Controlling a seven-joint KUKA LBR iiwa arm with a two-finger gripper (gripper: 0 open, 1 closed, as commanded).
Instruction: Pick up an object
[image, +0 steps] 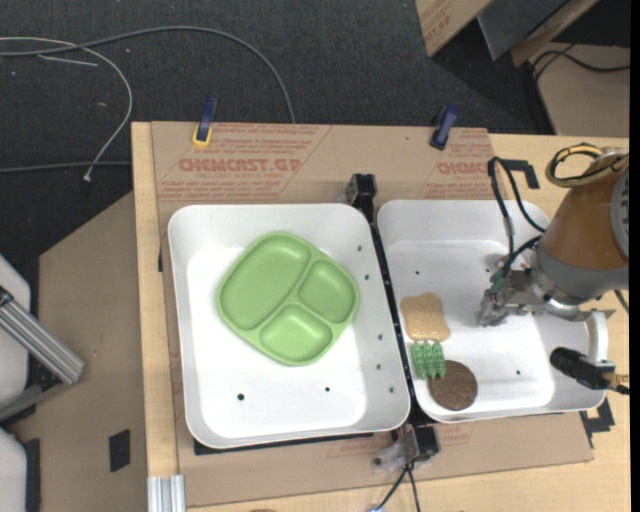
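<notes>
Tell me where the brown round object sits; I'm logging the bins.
The brown round object lies at the right bin's near edge, by the small green item.

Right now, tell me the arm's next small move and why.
Probably shift the gripper toward the left bin's side, over the tan slice: it hangs low above bare floor in the right bin, while slice, green piece and brown disc lie nearer the divider.

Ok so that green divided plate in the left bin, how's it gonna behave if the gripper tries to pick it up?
The plate looks like moulded plastic, so probably stiff and light. It lies flat and low in the left bin, so it is unlikely to roll or tip. Its smooth surface and wide span may make it slippery; the gripper would likely need the rim or a divider ridge.
</notes>
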